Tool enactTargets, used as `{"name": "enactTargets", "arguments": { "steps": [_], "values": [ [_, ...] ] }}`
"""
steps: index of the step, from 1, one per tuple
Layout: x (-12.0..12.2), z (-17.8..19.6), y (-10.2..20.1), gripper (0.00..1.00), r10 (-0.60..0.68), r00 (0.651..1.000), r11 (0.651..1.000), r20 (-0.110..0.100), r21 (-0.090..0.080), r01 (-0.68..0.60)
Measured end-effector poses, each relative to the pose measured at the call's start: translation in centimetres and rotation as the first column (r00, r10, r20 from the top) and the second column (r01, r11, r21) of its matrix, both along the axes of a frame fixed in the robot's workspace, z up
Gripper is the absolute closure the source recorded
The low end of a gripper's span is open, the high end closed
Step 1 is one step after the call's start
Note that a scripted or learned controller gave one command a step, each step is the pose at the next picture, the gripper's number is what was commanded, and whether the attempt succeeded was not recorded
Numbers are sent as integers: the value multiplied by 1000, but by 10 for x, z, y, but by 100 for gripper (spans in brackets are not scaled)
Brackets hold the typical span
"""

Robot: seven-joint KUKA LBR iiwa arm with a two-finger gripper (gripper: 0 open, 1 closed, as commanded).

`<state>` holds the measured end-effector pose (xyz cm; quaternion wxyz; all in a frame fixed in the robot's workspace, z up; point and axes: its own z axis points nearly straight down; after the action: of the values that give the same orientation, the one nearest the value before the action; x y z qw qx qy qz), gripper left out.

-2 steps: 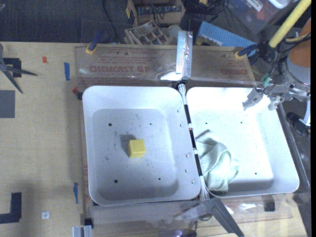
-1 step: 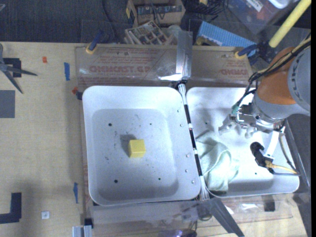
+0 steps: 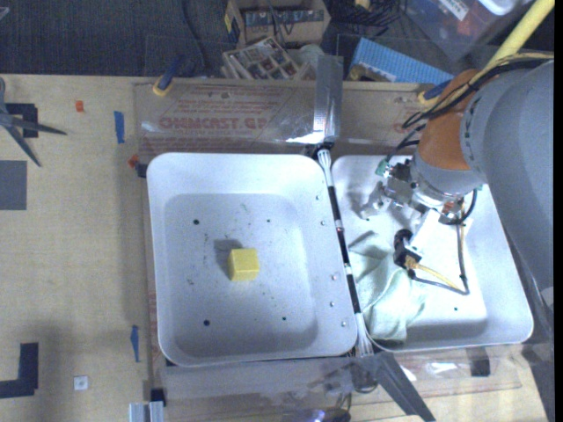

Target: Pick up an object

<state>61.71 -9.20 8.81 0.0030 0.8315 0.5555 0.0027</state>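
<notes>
Gripper (image 3: 371, 202): above right bin (image 3: 503, 322), far end; how wide it stands, I cannot tell.
Cloth (image 3: 387, 290): same bin, crumpled, just nearward of gripper; likely target.
Block (image 3: 244, 264): yellow, mid left bin (image 3: 176, 187), well apart.

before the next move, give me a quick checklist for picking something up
1. Small yellow cube lies free on the floor of the left white bin: ok.
2. Space around the cube is clear for a grasp: ok.
3. Gripper is above the cube: not ok, it is over the right white bin.
4. Pale crumpled cloth lies in the right bin against the divider, nearer the gripper: ok.
5. Gripper is carrying nothing: cannot tell.
</notes>
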Motion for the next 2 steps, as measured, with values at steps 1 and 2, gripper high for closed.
{"name": "enactTargets", "arguments": {
  "steps": [1,2],
  "values": [
    [1,12,1,100,2,1000,1000,4,-1,-2],
    [50,7,-4,100,-229,973,973,-7,1,229]
  ]
}}
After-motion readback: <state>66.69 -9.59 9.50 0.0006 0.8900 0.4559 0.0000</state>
